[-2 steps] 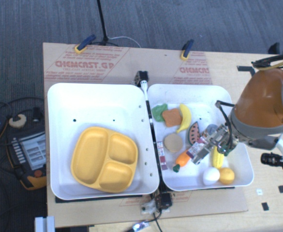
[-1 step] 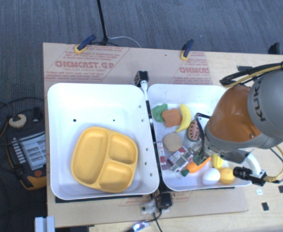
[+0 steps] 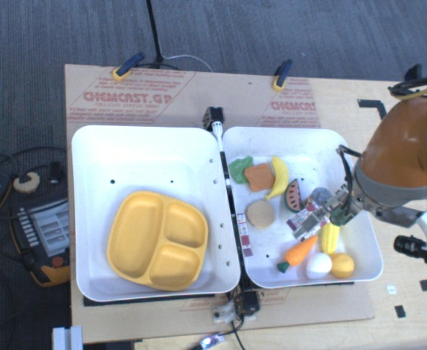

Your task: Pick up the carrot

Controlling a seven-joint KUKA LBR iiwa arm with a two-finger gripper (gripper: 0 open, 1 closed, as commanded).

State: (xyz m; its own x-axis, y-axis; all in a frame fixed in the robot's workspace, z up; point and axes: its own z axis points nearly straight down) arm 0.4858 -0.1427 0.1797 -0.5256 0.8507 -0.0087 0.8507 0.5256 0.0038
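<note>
Closest to me, along the near wall of the right bin (image 3: 359, 277), lies the carrot (image 3: 298, 254), orange body tilted with its green tip pointing toward seven o'clock, touching a white egg (image 3: 318, 265) at its four o'clock side; a small orange fruit (image 3: 342, 265) sits just beside the egg at three o'clock. A yellow corn cob (image 3: 331, 237) stands near the carrot's one o'clock. The gripper (image 3: 314, 219) hangs over the middle of this bin, just above the carrot at twelve o'clock, and from where I stand I cannot tell whether it is spread or closed; nothing is visibly caught in it. The carrot rests in the bin, apart from it. Farther back in the same bin are a watermelon slice (image 3: 293, 195), a banana (image 3: 278, 177), a slice of bread (image 3: 258, 176), a green leafy piece (image 3: 239, 169) and a round tan cookie (image 3: 260, 214). At nine o'clock, the left bin (image 3: 96, 152) holds a yellow divided plate (image 3: 157, 238).
</note>
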